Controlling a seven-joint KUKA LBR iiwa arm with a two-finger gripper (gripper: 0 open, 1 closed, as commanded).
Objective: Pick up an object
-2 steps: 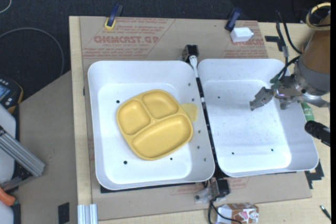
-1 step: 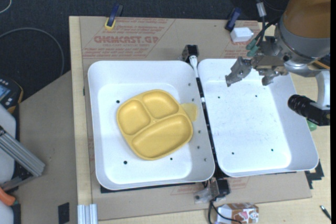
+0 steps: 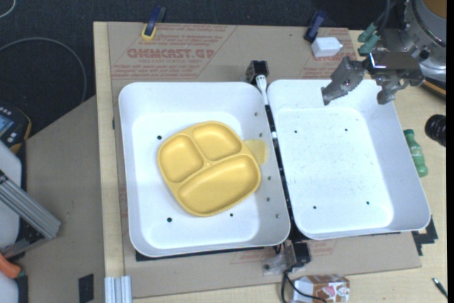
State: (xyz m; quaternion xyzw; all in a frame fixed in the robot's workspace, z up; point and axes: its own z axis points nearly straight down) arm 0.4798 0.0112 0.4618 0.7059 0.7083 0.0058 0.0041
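A: Gripper [image 3: 362, 90] hangs over the far rim of the right bin [image 3: 397, 216]. Fingers spread, one at the left [image 3: 339, 87], one at the right [image 3: 386, 94], nothing between them.

B: So open and carrying nothing. Where's the target?

A: Only candidate seen in the bins is the yellow tray [image 3: 208, 167], a three-compartment dish. It lies flat in the left bin [image 3: 135, 152], well to the gripper's left and nearer the camera than the gripper. The divider between the bins lies between gripper and tray.

B: Anything under the gripper itself?

A: Bare white bin floor, a few dark specks. No object visible there to grab.

B: Progress, then?

A: By the look of it, nothing done. Tray untouched, sitting in its bin. All of the pick is left: cross to the left bin, come down, close on the tray, lift.

B: Risks?

A: Judgement only. Tray is wide, smooth and shallow; the fingers would likely need a rim or a divider ridge. A flat descent onto the middle may slip off.

B: Clutter on the surface [image 3: 213, 46]?

A: Clips and a white block [image 3: 326, 47] beyond the bins, clear of any path.
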